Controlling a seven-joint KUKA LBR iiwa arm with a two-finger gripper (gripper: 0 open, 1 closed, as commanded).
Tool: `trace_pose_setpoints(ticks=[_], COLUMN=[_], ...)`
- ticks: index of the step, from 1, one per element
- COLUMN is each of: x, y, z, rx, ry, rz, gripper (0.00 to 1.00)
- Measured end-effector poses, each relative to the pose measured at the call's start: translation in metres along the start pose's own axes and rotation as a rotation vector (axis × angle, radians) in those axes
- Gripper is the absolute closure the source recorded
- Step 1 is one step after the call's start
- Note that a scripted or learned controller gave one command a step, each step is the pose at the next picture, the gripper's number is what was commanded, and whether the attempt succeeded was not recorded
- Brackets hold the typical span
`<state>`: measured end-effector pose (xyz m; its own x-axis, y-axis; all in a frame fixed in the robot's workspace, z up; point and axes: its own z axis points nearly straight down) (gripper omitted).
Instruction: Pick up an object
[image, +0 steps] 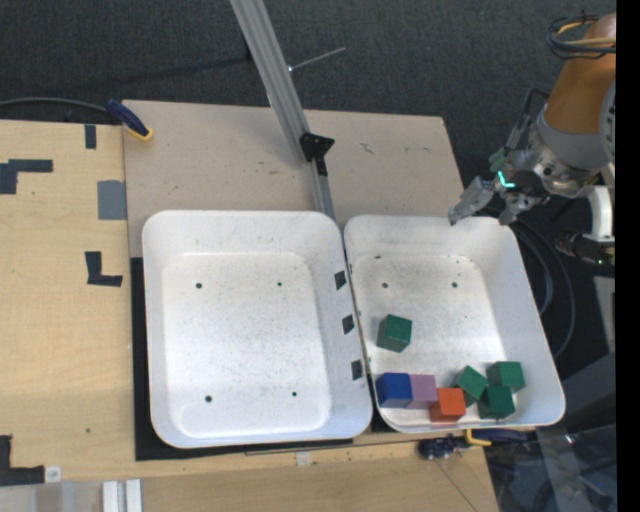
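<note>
- counter (230, 170): two white bins sitting side by side, rims touching in the middle
- left bin (160, 240): loads of open floor
- right bin (520, 270): far half is free
- arm (580, 90): hangs over the right bin's far right corner
- fingers (487, 203): look spread, pinching nothing
- blocks: lone green block (395, 332) mid-bin; blue block (394, 389), purple block (423, 389), orange block (450, 403) and three more green ones crowd the near rim

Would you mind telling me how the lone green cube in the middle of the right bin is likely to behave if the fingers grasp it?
The lone green cube looks rigid, so it probably won't deform. Its flat faces suggest it would slide rather than roll if nudged. It stands apart from the other blocks on the right bin floor, so a grasp likely disturbs nothing else.
</note>
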<state>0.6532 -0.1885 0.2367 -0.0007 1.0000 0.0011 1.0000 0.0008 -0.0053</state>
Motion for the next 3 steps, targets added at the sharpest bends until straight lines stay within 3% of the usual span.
trace_pose_setpoints(ticks=[1, 3], x=[0.000, -0.009], y=[0.001, -0.011], z=[-0.003, 0.119], rx=[-0.004, 0.003], ry=[-0.003, -0.001], rz=[-0.001, 0.000], gripper=[0.00, 0.00])
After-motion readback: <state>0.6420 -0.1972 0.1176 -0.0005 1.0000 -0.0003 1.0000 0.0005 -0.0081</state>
